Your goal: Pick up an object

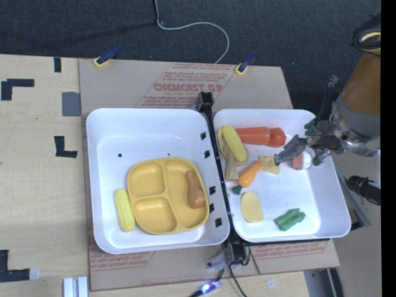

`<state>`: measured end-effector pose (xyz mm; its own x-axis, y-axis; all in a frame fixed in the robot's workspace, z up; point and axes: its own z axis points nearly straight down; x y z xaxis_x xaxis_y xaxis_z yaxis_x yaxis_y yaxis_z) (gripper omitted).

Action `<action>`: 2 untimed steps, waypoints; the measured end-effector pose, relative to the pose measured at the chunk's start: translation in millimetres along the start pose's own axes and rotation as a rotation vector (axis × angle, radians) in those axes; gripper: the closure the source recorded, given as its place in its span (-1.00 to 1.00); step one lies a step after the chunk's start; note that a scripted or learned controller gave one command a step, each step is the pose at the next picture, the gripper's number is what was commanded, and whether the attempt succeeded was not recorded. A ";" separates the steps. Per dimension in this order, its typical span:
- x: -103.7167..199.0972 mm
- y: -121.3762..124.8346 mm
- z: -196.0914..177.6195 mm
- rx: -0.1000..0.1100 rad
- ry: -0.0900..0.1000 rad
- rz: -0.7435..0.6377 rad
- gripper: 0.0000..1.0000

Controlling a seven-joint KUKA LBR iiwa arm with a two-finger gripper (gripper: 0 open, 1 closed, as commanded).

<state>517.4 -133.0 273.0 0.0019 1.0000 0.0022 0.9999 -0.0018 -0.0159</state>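
two white bins side by side on the bench, left bin [99, 166] and right bin [331, 209]. arm [365, 91] reaches in from the right, over the right bin's upper right part. left bin holds a yellow divided tray [158, 203] with a brown sausage-like piece [195, 190] in its right compartment, and a corn cob [124, 209] lying just beside the tray's left edge.

right bin holds the candidates: red-orange long piece [260, 135] near the top wall, second corn cob [234, 142] against the left wall, small carrot [249, 174] mid-bin, pale yellow oval piece [251, 207] below it, green piece [289, 218] near the bottom.

gripper [299, 151] is low in the right bin, fingers spread apart, a small red-white piece [298, 162] sitting between or just under them; cannot tell if they touch it. nothing clamped.

step, my read: approach or descent done, grasp not yet made. next move calls for centring on the red-white piece, closing, then lifting straight up.

room: open white floor right of and below the gripper, so free there. a yellow chunk [269, 164] lies just beside the left finger and could get nudged. right bin wall is near the wrist, watch that edge on the lift.
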 end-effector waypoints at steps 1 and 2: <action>0.2 1.8 -5.0 -0.010 -0.002 -0.003 -1.00; 8.3 6.9 46.0 -0.005 -0.001 -0.004 -1.00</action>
<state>523.6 -124.6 227.0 -0.0019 1.0000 0.0017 0.9999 0.0019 -0.0108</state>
